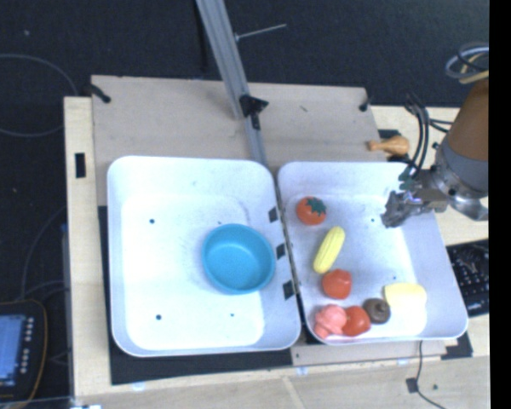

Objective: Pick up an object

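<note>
Overhead view of the worktop (341, 126) with two shallow white bins side by side. The left bin (153, 194) carries a single blue bowl (237, 258), sitting upright near its right wall. The right bin (426, 262) holds every small candidate for the pick, so you should expect the program to work there.

Note how the items lie. A red tomato with a green cap (311, 210) sits apart near the upper left of the right bin. Below it, a yellow corn cob (329, 249) lies tilted, and a second red fruit (337, 284) rests just beneath its lower end. Along the lower wall, a pink piece (329, 320), a small red piece (356, 320), a brown ring-shaped piece (376, 310) and a pale yellow block (405, 297) crowd together, touching or nearly so.

The gripper (398, 209) hangs over the upper right part of the right bin, close to its right wall and well apart from all the items. Nothing is seen between its parts; how wide it stands cannot be told at this resolution.

Judgement: the pick is not yet made. The tomato and the corn cob, having free space around them, look the easier targets; the crowded lower row risks a nudge or a double contact.
</note>
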Available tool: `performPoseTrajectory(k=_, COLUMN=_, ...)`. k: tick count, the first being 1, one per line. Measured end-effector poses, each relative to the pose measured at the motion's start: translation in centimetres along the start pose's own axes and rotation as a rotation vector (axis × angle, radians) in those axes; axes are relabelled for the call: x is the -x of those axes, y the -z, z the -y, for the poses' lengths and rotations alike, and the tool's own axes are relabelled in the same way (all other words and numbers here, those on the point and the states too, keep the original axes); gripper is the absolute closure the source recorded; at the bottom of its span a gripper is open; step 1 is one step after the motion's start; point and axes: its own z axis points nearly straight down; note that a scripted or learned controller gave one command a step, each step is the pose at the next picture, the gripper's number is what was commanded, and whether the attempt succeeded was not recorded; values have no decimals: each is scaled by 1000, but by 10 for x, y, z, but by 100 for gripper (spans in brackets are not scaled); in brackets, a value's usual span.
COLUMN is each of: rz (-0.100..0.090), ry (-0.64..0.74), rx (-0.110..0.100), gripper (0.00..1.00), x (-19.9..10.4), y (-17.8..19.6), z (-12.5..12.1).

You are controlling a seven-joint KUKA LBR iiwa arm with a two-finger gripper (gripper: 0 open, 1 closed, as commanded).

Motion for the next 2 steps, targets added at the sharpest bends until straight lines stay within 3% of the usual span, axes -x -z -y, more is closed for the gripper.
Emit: performPoseTrajectory(k=2, rz=-1, ry=-2, rx=-8, gripper=100, x=-96, y=-4, z=7)
